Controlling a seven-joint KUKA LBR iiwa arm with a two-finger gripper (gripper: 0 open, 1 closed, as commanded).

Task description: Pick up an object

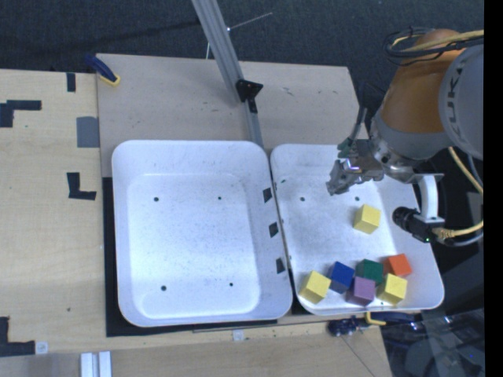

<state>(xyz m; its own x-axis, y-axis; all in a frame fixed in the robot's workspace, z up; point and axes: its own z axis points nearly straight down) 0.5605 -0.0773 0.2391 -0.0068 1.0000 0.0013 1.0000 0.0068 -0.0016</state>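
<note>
Six little blocks are sitting in the right bin (314,171), and I'll use the lone yellow cube (366,218) as my landmark since it's off on its own. Down-screen of it, huddled against the bin's near wall, are the other five: another yellow one (316,286), a blue one (342,275), a green one (369,270), a purple one (363,289), an orange one (398,265) and a yellow one (394,288) tucked just beside the orange.

My guess is they slid there because the bin floor slopes toward its walls. The gripper (343,181) hangs just up-screen and a bit left of the lone yellow cube, over bare bin floor, with nothing visibly between its fingers. I honestly cannot tell if the fingers are spread or pressed together; it's too blurry. The loner looks like the easy pick since nothing crowds it. The left bin (189,155) sits well apart on the same tabletop (47,210).
</note>
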